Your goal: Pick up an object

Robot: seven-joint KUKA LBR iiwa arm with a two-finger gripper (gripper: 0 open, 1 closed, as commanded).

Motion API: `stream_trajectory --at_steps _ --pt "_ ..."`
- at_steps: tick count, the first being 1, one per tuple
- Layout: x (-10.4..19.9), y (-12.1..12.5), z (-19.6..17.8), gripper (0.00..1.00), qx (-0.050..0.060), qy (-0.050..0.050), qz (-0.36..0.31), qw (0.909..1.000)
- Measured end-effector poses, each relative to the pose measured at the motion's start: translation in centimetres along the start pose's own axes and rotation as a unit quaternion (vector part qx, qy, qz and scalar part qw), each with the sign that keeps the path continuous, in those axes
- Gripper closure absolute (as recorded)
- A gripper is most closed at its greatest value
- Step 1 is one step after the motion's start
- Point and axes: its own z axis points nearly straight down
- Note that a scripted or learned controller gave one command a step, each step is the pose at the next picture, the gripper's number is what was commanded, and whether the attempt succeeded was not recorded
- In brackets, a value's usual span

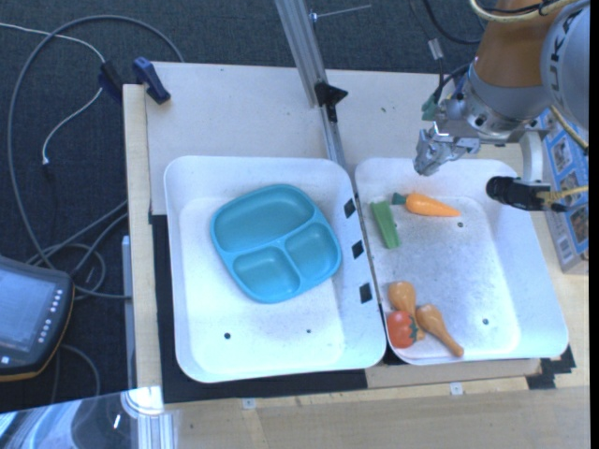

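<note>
Carrot [431, 206] just below hand [430, 162]

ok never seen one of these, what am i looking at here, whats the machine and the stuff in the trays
This is one camera fixed above a workbench, looking down at a slant. The grey and orange thing at upper right is a robot arm; its gripper hangs over the far edge of the right bin with nothing visibly held. That bin holds a toy carrot, a green piece, and near the front a red tomato-like toy beside tan toys. The left bin holds a blue divided plate. The arm is meant to pick something up.
</note>
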Motion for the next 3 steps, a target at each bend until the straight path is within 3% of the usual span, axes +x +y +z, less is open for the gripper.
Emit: stream_trajectory --at_steps 1,3 --pt "0.1 0.1 -1.1 1.00 0.002 0.000 0.001 1.0000" --pt "8.6 -3.8 0.5 1.00 0.007 0.001 -0.001 1.0000"
